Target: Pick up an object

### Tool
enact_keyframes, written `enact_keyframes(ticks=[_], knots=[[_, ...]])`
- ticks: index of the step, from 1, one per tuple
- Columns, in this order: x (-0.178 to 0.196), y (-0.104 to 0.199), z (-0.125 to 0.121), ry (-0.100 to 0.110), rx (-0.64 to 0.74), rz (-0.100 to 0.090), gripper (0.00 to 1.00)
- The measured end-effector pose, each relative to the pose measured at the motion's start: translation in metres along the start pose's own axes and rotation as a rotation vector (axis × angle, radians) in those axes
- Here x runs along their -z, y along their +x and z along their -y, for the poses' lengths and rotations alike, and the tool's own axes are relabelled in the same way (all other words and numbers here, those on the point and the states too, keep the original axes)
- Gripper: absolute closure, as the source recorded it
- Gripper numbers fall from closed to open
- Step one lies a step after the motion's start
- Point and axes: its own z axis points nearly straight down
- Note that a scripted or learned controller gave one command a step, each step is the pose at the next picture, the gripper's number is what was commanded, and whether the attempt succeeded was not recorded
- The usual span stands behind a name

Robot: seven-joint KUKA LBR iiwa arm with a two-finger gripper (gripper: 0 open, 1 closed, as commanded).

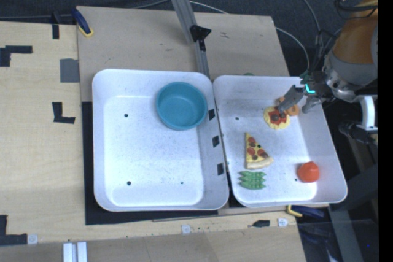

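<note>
Claw (284, 108) low in the right bin (319, 193), near its far right corner. Arm (353, 49) comes in from the right edge, orange band above the wrist.

Nearest thing to the claw: a small round yellow toy with red topping (277, 119), maybe a tart or mini pizza. It sits directly under and just toward the near side of the fingertips. The tips look to be touching it or right at its upper edge; contact cannot be confirmed at this slant. Whether the fingers are spread or closed cannot be told, since they merge with the toy's red and orange. No claim of a hold.

Toy is roughly round, so no long axis to align with. Judgement: the relation that matters is vertical. The claw is already over the far rim of the toy, so the coming move needs only a small shift toward the near side to centre, then descend or close. Off-centre closing risks pinching the rim and flipping it.

Other candidates, relative to the claw:
- pizza slice (256, 152), near-side and a little left, long axis running near to far, tip pointing away from the near edge.
- green pea pod (252, 179), further to the near side, beyond the slice, long axis left to right.
- red-orange rounded piece (308, 172), near-side and right, well apart.
- blue bowl (181, 105), far left in the left bin (123, 193), across the divide.

Both bins sit on the tabletop (37, 132).
</note>
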Motion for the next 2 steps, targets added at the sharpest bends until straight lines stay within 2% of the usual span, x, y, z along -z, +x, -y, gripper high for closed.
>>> enact_keyframes(ticks=[1, 2], knots=[[0.0, 0.0, 0.0, 0.0, 0.0, 0.0, 0.0], [-0.044, 0.006, 0.002, 0.003, 0.0, 0.0, 0.0]])
